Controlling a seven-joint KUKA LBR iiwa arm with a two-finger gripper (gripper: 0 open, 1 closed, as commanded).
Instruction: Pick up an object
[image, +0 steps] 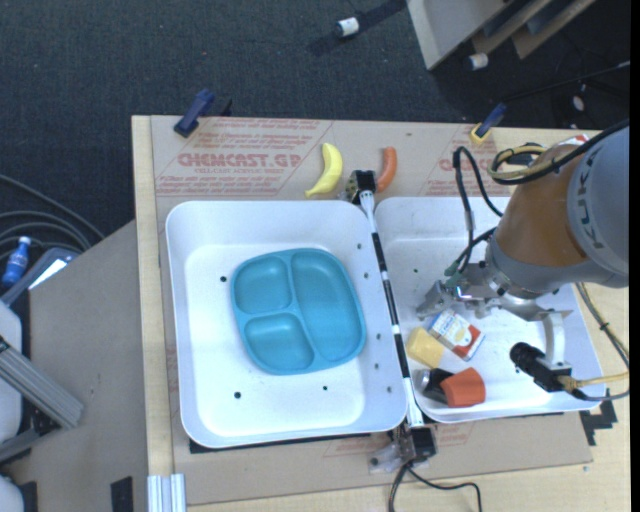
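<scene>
Cardboard-topped bench (250, 150) is seen carrying two bins. At centre-left, a blue divided plate (297, 309) lies in the left bin (190, 300). Lower right, small objects (448, 340) are clustered in the right bin (400, 225), presumably as pick targets. The gripper (462, 290) is lowered just above them; its opening cannot be told.

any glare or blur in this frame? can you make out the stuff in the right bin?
Camera view: even, soft light. Left bin is near blown-out white around the blue divided plate. Right bin items are soft: orange block, yellow block, red-and-white packet. The pincer is blurry under the arm.
</scene>
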